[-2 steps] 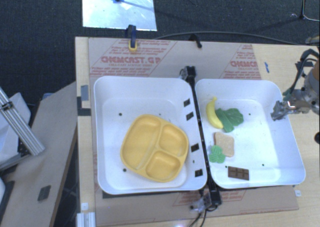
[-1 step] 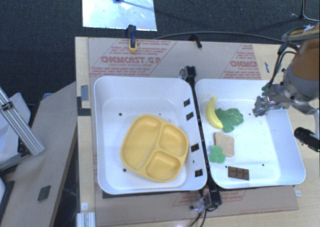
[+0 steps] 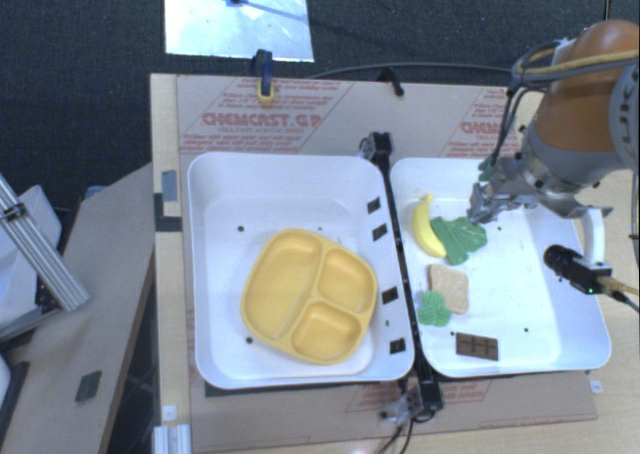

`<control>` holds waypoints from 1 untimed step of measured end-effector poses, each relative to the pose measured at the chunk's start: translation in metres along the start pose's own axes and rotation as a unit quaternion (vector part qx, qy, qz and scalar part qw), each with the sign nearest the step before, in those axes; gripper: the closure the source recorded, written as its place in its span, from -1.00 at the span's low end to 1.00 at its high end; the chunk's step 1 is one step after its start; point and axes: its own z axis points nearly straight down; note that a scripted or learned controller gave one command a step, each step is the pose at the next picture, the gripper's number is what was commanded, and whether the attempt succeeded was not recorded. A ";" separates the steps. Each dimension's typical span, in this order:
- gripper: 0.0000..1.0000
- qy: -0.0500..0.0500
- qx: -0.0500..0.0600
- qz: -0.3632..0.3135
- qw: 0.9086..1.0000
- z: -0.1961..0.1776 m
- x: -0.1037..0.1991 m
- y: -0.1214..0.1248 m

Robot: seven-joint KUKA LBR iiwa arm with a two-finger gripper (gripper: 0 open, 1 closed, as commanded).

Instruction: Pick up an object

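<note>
The right bin (image 3: 560, 342) holds a yellow banana (image 3: 427, 226), a large green leafy piece (image 3: 459, 238), a tan bread slice (image 3: 449, 288), a small green leafy piece (image 3: 435, 310) and a brown chocolate bar (image 3: 477, 346). My gripper (image 3: 480, 209) hangs over the upper part of the right bin, just right of the banana and at the upper edge of the large green piece. Nothing is visibly held.
The left bin (image 3: 230, 192) holds a yellow three-compartment plate (image 3: 309, 295). A black divider (image 3: 395, 272) runs between the two bins. The right half of the right bin is bare white floor.
</note>
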 end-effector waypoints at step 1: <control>1.00 0.000 0.000 0.000 1.000 0.006 0.059 0.007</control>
